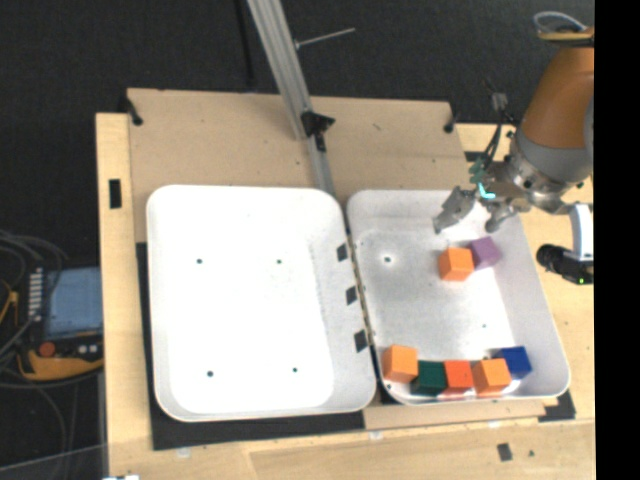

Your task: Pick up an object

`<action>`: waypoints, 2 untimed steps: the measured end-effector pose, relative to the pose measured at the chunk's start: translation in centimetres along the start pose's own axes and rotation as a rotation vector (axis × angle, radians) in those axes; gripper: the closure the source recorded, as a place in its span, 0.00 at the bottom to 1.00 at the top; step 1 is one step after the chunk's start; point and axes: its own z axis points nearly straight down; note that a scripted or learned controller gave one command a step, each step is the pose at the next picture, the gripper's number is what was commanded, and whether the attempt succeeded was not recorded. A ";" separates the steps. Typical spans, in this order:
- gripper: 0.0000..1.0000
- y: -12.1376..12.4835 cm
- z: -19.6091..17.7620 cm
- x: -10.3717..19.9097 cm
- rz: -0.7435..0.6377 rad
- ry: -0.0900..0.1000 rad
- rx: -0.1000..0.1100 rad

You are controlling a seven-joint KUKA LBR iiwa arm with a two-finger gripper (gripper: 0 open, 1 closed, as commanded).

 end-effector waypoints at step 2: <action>0.00 -0.5 4.2 0.3 0.002 -0.003 0.000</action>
